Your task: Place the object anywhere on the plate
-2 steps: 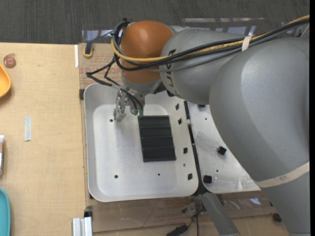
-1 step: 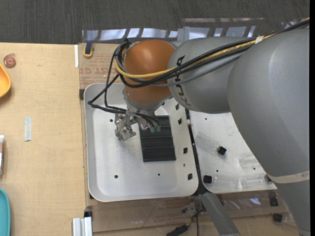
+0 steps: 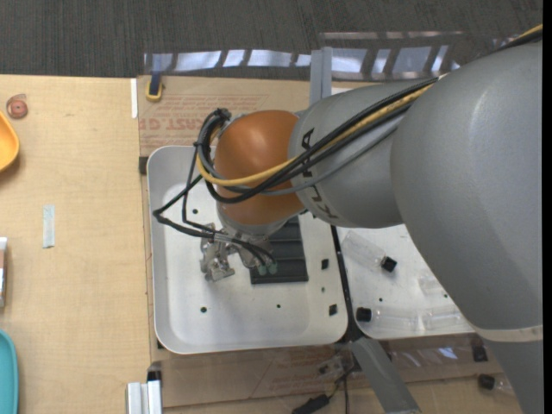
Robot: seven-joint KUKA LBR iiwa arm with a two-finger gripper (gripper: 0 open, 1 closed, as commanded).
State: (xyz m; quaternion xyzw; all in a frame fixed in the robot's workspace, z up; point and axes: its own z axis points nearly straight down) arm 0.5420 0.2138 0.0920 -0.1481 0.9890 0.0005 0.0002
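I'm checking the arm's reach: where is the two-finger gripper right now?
In the camera view the metal two-finger gripper hangs over the left shallow white bin, near its middle, just left of a black ridged block and below the arm's orange band.

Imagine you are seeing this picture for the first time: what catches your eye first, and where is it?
The big grey arm fills the right side, reaching in from there. Its orange band sits over the left bin, wrapped in black and yellow cables. Below the band the claw hangs low over the bin floor, beside a dark ridged block.
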